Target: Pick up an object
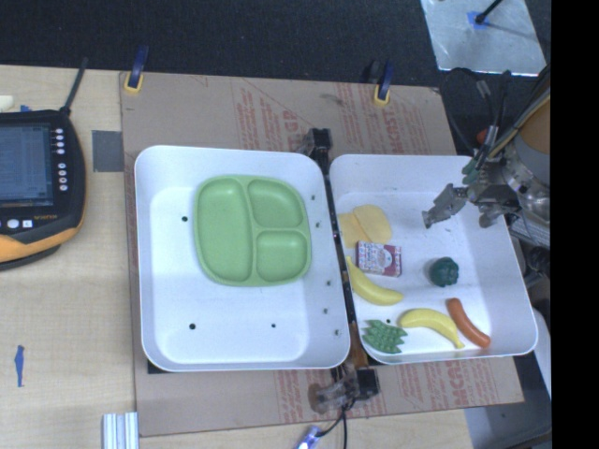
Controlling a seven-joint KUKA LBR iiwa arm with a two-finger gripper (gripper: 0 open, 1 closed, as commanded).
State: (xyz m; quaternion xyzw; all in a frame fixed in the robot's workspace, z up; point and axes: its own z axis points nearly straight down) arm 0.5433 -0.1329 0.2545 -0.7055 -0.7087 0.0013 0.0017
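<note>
The right bin (496,279) holds several toy foods. Among them are a pale yellow slice (365,223), a small pink box (379,258), two bananas (373,288) (430,324), a dark green round piece (444,271), a red sausage (468,324) and a green leafy piece (384,336). My gripper (462,215) hangs over the bin's upper right part, above and slightly right of the dark green piece. Its fingers are spread open with nothing between them.
The left bin (168,279) carries a green divided plate (252,229). A teach pendant (33,181) lies on the bench at far left. Clamps (318,142) (342,386) sit where the two bins meet.
</note>
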